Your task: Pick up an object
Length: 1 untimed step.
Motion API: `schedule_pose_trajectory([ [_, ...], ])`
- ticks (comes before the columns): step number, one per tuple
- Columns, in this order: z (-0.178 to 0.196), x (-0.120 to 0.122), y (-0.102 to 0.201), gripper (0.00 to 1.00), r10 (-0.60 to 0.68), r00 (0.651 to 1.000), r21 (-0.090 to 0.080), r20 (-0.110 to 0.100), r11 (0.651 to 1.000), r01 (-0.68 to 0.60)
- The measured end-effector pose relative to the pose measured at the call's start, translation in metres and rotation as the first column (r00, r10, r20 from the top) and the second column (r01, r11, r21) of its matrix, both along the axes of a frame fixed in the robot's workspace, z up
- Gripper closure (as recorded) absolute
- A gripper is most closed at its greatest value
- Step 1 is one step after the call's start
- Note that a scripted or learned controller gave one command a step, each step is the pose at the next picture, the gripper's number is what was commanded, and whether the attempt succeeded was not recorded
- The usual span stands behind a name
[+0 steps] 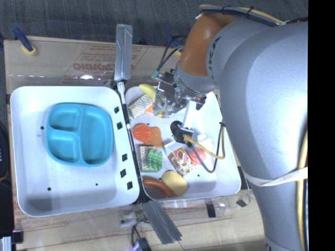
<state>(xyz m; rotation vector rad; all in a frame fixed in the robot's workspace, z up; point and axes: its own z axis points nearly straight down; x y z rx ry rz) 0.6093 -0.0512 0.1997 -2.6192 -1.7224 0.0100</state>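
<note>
While the grey arm [261,88] fills the right side of the view, its orange band [199,43] sits above the wrist, which reaches down into the far end of the right bin [222,179]. The left bin [26,140], touching the right one along a shared edge on the tabletop [63,56], holds a blue divided tray [79,133] lying flat, toward its far half. The right bin carries a cluster of small objects: a tan rounded item [175,182] and a brown sausage-shaped piece [156,186] at the near end, touching each other; a green-patterned packet [151,159] just beside a red-and-white packet [183,160]; an orange-red round piece [143,133] farther up; a checkered packet [140,106] and a yellow item [147,90] at the far end. The claw [165,106] hangs over the far end, just beside the checkered packet and the yellow item; cannot tell its state, and nothing is visibly held in it.
</note>
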Motion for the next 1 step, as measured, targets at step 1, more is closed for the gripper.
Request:
schedule_pose_trajectory([
  [1, 0.0114, -0.0348, -0.0116, 1.0, 0.043, 0.999, 0.0, 0.003, 0.999, -0.043],
])
